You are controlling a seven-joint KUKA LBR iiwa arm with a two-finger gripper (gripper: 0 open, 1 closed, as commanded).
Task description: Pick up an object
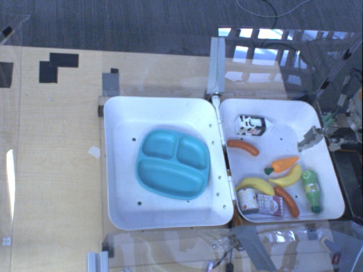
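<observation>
My gripper (311, 139) sits at the right bin's (300, 109) right rim, above the carrot (282, 164). I can't tell the fingers' state. Nothing lifted yet, I judge.

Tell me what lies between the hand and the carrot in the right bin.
Nothing visible does. The hand sits at the right bin's right edge, and bare white floor separates it from the carrot below and to its left. The bananas lie beyond the carrot.
</observation>
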